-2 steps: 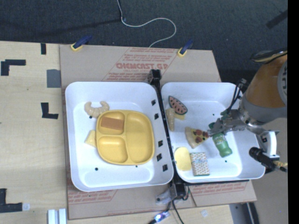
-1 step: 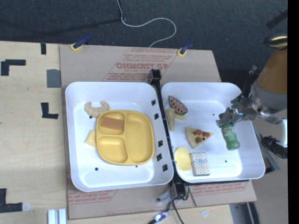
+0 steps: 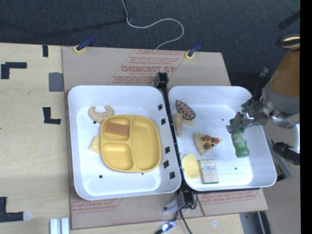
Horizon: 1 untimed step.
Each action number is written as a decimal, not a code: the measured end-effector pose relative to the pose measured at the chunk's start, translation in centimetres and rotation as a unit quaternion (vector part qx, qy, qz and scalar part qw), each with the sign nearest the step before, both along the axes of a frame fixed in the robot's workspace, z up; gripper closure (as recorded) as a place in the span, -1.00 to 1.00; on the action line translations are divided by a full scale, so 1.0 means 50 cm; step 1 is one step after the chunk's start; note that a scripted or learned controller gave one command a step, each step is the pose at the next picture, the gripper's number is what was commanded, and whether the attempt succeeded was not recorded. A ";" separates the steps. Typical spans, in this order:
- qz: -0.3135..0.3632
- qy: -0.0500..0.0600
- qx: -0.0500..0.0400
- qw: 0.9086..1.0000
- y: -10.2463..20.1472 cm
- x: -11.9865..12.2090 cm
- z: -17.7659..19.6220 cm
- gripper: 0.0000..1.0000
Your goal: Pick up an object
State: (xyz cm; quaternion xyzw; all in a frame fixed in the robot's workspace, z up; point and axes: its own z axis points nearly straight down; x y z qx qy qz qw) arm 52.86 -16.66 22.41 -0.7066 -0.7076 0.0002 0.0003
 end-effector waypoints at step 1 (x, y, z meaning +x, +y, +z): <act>0.003 0.001 0.001 1.000 0.111 -0.004 0.015 1.00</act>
